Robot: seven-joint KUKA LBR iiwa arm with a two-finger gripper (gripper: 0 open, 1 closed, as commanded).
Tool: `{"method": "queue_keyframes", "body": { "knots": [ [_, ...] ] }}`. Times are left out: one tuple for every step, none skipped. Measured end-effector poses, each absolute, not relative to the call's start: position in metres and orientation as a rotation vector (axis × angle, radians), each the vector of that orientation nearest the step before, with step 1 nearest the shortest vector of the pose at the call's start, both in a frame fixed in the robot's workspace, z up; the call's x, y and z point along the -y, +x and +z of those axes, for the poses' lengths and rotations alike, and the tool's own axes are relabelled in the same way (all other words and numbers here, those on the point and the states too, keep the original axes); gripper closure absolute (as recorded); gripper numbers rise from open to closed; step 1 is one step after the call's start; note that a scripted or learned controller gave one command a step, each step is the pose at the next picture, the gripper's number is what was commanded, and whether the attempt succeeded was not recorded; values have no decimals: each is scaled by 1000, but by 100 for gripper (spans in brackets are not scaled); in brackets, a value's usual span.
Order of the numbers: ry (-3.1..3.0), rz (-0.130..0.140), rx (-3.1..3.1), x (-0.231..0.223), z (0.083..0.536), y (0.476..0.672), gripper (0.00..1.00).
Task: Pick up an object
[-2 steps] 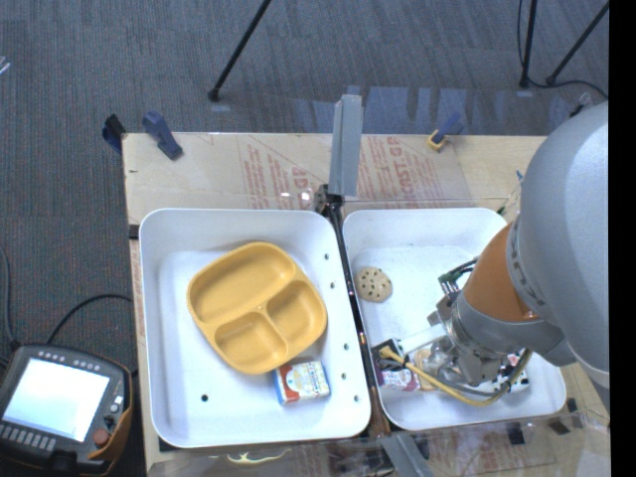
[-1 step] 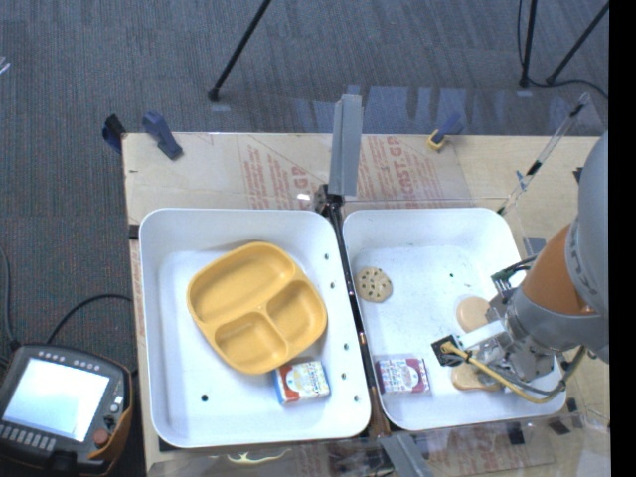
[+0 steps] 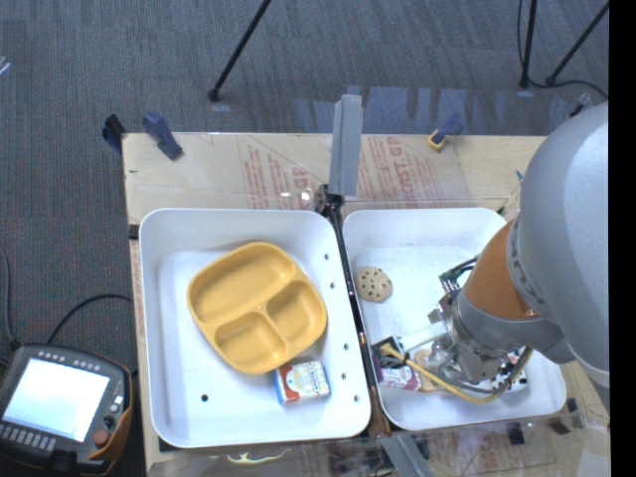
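Observation:
My gripper [image 3: 434,358] is low in the right bin [image 3: 417,229], near its front edge, below the orange-banded wrist [image 3: 497,281]. Just to its left lies a small pink and white packet [image 3: 396,371], touching or nearly touching the gripper's tip. The arm's bulk hides how the two meet. A round brown cookie [image 3: 374,283] lies apart, further back in the same bin. In the left bin [image 3: 164,266] a yellow divided plate [image 3: 256,306] lies flat. A small red and white carton [image 3: 302,381] rests by the plate's front corner.
The grey arm covers the right bin's right half. A grey upright post [image 3: 346,152] stands behind the bins, where they meet. Clamps sit on the bench's back edge, and a teach pendant [image 3: 62,400] lies on the floor at lower left.

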State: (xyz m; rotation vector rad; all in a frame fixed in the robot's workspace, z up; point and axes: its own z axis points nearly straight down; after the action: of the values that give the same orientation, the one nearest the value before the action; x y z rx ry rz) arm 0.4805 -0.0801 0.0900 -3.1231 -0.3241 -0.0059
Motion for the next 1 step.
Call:
{"method": "queue_keyframes", "body": {
  "knots": [
    [-3123, -8, 343, 153, 90, 478, 100]
  ]
}}
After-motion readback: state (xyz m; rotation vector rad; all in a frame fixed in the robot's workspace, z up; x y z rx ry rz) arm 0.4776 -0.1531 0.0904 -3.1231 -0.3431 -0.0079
